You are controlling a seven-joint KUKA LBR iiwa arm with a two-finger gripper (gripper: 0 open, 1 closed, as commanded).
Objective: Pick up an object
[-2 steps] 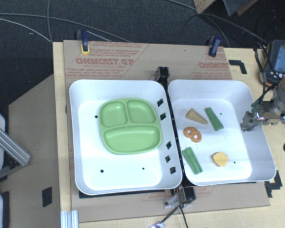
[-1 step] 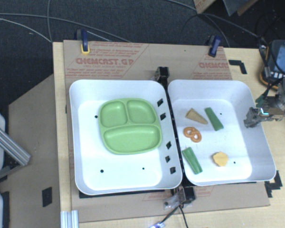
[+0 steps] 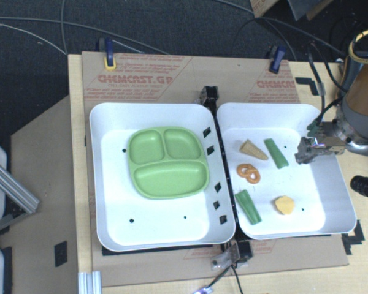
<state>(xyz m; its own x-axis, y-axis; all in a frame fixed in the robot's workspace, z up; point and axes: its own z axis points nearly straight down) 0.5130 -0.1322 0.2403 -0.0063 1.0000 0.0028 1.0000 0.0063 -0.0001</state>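
So we've got the two-finger gripper (image 3: 305,150) hanging over the right-hand shallow white bin (image 3: 331,216), near its right side, and honestly we can't tell how it's set for a grab, it's too small and dark at the tip. Nothing looks held. The pickable stuff all sits left of it in that bin: a long green stick (image 3: 276,153) closest, a tan wedge-shaped piece (image 3: 253,150) just beyond, an orange pretzel-like ring (image 3: 249,173), a second green stick (image 3: 248,206) by the divider, and a yellow chunk (image 3: 284,205) toward the front. We'd go for the near green stick: shift left, line up across its narrow width, then drop straight down. The green sectioned plate (image 3: 168,163) in the left white bin (image 3: 110,213) isn't worth chasing.
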